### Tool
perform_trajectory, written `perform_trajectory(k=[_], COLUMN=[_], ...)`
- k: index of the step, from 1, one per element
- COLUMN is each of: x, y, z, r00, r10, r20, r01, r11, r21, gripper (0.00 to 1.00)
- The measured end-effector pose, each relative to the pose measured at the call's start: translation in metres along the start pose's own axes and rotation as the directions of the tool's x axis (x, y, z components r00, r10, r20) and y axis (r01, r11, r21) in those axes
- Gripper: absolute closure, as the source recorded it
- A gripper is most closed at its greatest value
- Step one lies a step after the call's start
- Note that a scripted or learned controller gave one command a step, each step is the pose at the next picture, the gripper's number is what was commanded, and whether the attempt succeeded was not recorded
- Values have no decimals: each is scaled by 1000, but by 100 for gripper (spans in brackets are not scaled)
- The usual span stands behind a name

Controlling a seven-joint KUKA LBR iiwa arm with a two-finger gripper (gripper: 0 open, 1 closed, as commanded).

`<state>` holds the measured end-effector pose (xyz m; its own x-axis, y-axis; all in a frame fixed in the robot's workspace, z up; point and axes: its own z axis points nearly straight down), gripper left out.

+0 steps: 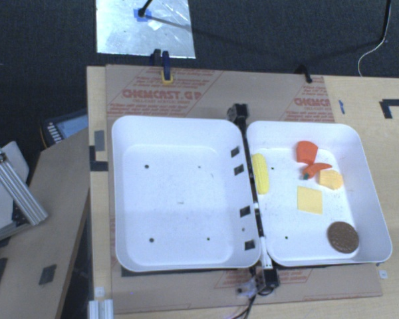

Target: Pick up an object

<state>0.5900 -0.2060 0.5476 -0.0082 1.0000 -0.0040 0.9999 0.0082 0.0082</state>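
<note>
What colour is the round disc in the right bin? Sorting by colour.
Brown, seen in the camera view: round disc.

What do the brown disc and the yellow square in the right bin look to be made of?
The brown disc looks like matte toy plastic or foam, cookie-like: dull, speckled, no glare. The yellow square appears to be a thin, flat sheet, perhaps plastic or foam like toy cheese: even color, no shine. The picture is too coarse to be sure of either.
</note>
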Motion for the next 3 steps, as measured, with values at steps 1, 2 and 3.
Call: perform_trajectory(k=[1,2,3], x=[7,-1,0], y=[76,78,79], z=[23,12,13], r00=[1000,1000,1000], r10=[1,5,2], r20=[-4,-1,-2], r01=[-1,-5,-2], r11=[1000,1000,1000], r21=[7,3,5], gripper=[100,100,100])
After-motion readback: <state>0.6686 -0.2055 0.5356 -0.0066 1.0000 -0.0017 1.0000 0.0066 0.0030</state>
